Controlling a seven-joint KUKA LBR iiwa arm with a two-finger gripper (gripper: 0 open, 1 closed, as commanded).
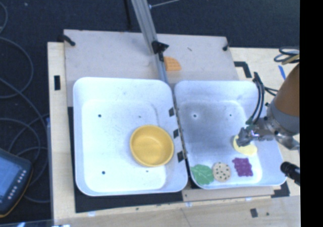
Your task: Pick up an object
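Pincer [246, 139]: low in the right bin [212, 95], directly over a pale yellow disc [246, 147] and apparently touching its top edge; whether the tips are apart or together cannot be told. Disc: flat on the bin floor, the likely target given the approach from above. Beside it, along the near wall: purple piece [243, 166], speckled cookie [221, 171], green piece [202, 173]. Left bin [101, 95]: yellow bowl [151, 145], upright, well apart from the arm.
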